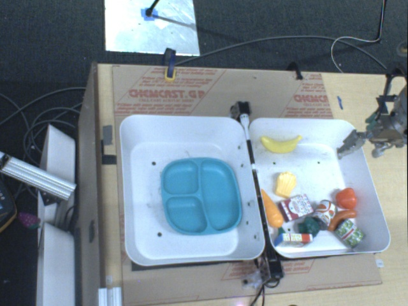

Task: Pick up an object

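My gripper (pixel 364 146) hangs over the right rim of the right bin (pixel 319 161), open, with nothing between its fingers. Inside that bin a yellow banana (pixel 281 143) lies near the back wall, well to the gripper's left. A small yellow piece (pixel 285 184) sits mid-bin. An orange carrot (pixel 272 209) lies along the left wall beside a red and white carton (pixel 297 206). At the front right cluster a red-orange fruit (pixel 346 198), a green can (pixel 350 233), a dark green item (pixel 310 224) and a small box (pixel 294 238).
The left bin (pixel 143 171) holds a blue divided plate (pixel 201 194). Both bins rest on a brown cardboard sheet (pixel 191 91). Cables run across the dark floor behind, and a shiny square sheet (pixel 152 18) lies at the back.
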Tool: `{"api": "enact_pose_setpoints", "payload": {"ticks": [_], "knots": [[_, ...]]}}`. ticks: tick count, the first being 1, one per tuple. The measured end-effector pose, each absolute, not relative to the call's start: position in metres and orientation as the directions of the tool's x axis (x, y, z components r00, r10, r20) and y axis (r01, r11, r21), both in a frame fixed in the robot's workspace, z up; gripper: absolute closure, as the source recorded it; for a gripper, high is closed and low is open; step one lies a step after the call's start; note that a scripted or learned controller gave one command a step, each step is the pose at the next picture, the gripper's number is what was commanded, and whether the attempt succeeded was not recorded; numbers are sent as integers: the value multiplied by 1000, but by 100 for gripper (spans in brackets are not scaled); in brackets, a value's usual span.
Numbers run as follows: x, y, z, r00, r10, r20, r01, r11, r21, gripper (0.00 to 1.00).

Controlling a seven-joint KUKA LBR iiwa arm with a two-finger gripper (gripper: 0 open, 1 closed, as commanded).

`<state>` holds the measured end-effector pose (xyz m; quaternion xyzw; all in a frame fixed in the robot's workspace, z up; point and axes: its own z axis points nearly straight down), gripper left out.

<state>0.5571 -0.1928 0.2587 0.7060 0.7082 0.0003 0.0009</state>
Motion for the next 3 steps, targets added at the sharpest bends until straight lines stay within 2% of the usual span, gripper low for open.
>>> {"api": "enact_pose_setpoints", "payload": {"ticks": [1, 2, 3], "knots": [[583, -147, 163, -4, 1000, 1, 1000, 4, -1, 0], [589, -100, 84, -4, 1000, 1, 1000, 4, 1, 0], [564, -88, 84, -1, 1000, 0, 1000, 1, 0, 0]]}}
